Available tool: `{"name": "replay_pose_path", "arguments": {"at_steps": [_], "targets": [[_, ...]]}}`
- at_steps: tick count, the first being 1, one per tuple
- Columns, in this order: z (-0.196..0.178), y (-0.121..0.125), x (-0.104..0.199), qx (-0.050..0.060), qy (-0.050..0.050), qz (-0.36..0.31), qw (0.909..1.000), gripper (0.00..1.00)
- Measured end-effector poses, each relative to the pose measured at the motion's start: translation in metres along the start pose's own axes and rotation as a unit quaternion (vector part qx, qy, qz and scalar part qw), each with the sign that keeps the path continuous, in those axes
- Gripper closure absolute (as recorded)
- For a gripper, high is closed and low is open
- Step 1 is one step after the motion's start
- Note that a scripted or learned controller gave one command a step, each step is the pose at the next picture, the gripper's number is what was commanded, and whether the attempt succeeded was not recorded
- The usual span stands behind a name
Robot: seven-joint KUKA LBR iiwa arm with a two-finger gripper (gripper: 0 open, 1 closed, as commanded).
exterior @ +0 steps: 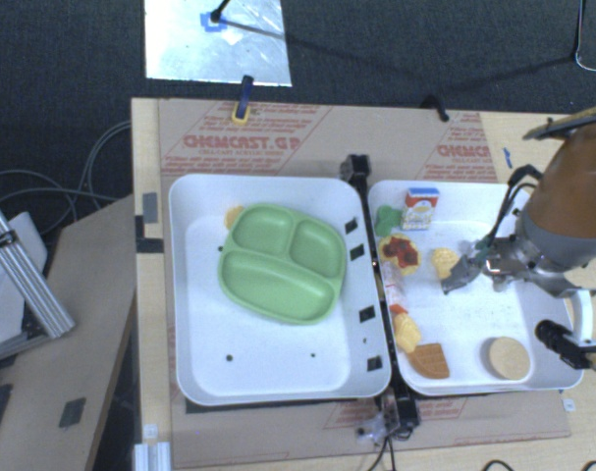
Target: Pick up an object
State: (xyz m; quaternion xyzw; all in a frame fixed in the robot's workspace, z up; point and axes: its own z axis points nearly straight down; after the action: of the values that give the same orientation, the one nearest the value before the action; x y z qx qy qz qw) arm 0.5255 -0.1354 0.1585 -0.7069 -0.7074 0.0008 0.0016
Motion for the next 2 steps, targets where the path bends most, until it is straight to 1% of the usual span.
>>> {"name": "replay_pose_path", "arguments": {"at_steps": [1, 2], "targets": [[0.043, 0.005, 0.001, 0.0, 0.0, 0.0, 1.0, 0.0], [0.076, 0.005, 0.002, -0.001, 0.0, 0.0, 1.0, 0.0]]}}
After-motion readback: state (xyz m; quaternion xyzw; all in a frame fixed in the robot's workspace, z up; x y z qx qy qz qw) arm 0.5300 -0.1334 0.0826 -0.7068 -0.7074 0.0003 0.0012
